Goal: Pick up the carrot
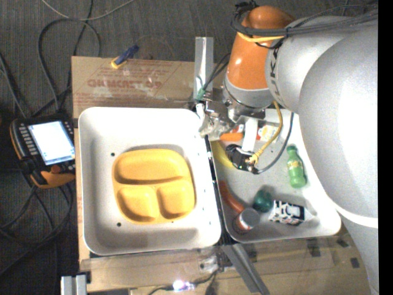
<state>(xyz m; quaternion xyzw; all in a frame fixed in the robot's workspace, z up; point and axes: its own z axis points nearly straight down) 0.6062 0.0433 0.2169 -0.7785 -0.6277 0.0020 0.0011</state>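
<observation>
An orange piece that looks like the carrot (pixel 231 136) lies at the back left of the right bin (pixel 326 224), mostly hidden under the arm's wrist. My gripper (pixel 213 126) hangs low over the wall between the two bins, just left of that orange piece and close to it. I cannot see whether it touches or holds the carrot. The orange-banded wrist (pixel 255 54) covers the back of the right bin.
The left bin (pixel 86 165) holds a yellow divided tray (pixel 155 183). The right bin holds a green bottle (pixel 296 166), a dark green round thing (pixel 263 198), a black-and-white box (pixel 287 212), a can (pixel 248 219), a reddish-brown long thing (pixel 228 196) and something yellow (pixel 220 156).
</observation>
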